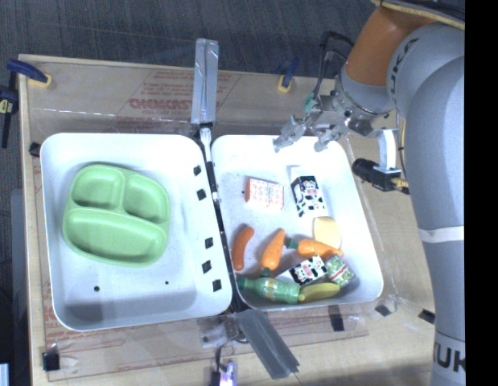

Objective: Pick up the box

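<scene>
hovering over the far edge of the right bin [363,207], the gripper [301,139] has its fingers spread apart with nothing between them. the box [264,193], pink and white, lies flat on the bin floor nearer the camera, apart from the gripper. a cow-print carton [308,195] sits just beside it. carrots [272,249], a sausage [242,247] and a green bottle [269,288] crowd the near end. the left bin [55,296] bears a green tray [117,212].

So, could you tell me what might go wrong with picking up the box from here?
1. The gripper hovers open at the right bin's far rim, apart from the flat pink-and-white box; a straight descent could strike the rim.
2. The box lies flat, so the fingers may slide off.
3. The cow-print carton sits close beside it and could be nudged or grabbed.
</scene>
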`<state>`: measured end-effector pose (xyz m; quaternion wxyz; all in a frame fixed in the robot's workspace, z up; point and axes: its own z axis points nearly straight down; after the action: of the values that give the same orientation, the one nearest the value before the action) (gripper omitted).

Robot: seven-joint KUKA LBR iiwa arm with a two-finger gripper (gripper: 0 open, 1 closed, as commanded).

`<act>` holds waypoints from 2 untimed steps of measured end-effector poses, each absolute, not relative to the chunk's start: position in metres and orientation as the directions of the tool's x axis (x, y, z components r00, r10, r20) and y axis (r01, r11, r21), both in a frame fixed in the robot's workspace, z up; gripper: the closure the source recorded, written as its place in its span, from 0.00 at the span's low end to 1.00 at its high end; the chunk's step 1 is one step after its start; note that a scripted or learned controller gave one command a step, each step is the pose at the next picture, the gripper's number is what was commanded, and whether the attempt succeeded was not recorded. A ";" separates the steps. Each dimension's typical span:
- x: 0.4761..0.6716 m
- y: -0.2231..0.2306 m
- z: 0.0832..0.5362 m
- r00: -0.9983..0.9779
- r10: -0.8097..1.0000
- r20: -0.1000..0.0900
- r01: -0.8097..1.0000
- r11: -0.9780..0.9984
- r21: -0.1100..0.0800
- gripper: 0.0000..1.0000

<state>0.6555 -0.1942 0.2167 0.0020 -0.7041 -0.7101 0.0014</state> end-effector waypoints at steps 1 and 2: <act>0.657 -0.156 0.092 -0.357 0.934 0.002 0.934 0.357 -0.003 0.00; 0.658 -0.155 0.103 -0.360 0.933 0.001 0.933 0.360 -0.003 1.00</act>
<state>0.6577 -0.1555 0.1029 0.0013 -0.5655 -0.8248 0.0008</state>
